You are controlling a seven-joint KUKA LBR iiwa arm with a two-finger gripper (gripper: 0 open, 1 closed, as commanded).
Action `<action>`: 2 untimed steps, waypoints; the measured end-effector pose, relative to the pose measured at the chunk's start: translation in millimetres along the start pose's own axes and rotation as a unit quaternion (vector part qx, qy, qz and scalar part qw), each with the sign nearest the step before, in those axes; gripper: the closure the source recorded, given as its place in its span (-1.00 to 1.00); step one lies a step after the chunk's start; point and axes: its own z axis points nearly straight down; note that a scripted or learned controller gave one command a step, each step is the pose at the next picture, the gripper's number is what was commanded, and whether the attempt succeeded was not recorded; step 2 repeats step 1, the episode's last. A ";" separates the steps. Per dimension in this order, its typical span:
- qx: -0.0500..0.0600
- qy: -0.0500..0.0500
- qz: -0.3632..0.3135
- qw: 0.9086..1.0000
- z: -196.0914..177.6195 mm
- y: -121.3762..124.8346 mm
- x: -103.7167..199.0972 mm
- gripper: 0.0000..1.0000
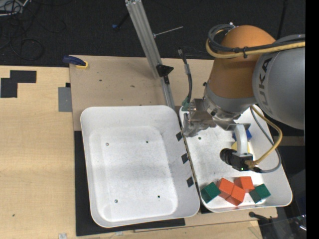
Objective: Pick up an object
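Jaws [195, 126] state cannot be told, hanging mid-right in right bin [284, 195]; orange blocks [235, 188] and green blocks [210, 191] cluster lower right, so descend on an outer block.

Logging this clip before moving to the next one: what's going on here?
A grey KUKA arm with an orange band reaches in over the right bin, its gripper low near that bin's far left corner. Nothing is visibly held. The pickable pieces, orange blocks and green blocks, sit clustered at the bin's near edge, away from the gripper. The left bin sits alongside.
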 end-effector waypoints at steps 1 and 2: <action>0.001 -0.001 0.000 1.000 23.1 18.8 41.1 1.00; 0.001 -0.001 0.000 1.000 23.1 18.8 41.1 1.00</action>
